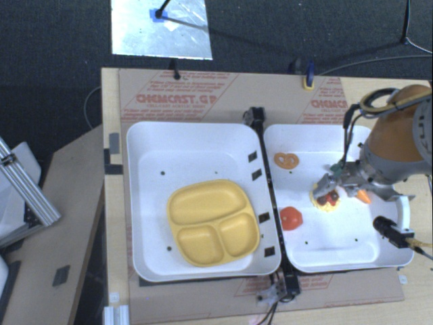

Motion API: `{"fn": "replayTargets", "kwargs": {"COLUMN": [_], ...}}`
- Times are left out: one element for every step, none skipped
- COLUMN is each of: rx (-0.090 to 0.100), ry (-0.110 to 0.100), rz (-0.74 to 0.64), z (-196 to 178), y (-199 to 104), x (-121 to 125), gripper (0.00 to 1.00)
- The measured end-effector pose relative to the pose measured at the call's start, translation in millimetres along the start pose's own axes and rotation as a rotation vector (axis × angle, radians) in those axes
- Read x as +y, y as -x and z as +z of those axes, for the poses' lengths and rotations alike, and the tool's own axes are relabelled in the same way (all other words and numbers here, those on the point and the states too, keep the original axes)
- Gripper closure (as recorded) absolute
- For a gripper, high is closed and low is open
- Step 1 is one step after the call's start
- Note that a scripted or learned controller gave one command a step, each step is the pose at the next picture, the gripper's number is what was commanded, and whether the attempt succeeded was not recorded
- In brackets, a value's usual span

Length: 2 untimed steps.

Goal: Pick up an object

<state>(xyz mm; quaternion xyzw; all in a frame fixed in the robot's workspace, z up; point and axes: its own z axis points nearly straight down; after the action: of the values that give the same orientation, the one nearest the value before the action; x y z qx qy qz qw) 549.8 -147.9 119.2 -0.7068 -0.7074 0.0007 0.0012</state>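
The gripper (333,187) sits low inside the right bin (338,252), near its middle and toward the right wall, at the end of the grey arm (396,141) with its orange band, which comes in from the right. Its tip is directly over a small yellow and red object (327,200), and the two overlap in the camera view; whether the fingers are spread or closed, and whether they have any hold on the object, cannot be told from here. A bit of orange (364,197) shows just right of the gripper, against the arm's underside.

Left of the gripper, a red tomato-like piece (291,218) lies on the bin floor, near the divider between the bins. Above it, toward the bin's far side, lies a small orange pretzel-shaped item (286,160), apart from the others.

Across the divider, the left bin (155,147) holds a yellow three-compartment tray (213,221), lying flat and turned at a slant.

Both bins rest on a brown board (203,90) printed with red lettering.
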Motion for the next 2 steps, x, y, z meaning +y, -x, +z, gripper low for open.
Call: {"fn": "replayTargets", "kwargs": {"rx": [-0.001,-0.002], "ry": [0.003,0.007], "rz": [0.0,-0.001], "z": [35.9,23.1], "y": [-0.1,0.4], "x": [0.6,1.9], "gripper": [0.0,1.0]}}
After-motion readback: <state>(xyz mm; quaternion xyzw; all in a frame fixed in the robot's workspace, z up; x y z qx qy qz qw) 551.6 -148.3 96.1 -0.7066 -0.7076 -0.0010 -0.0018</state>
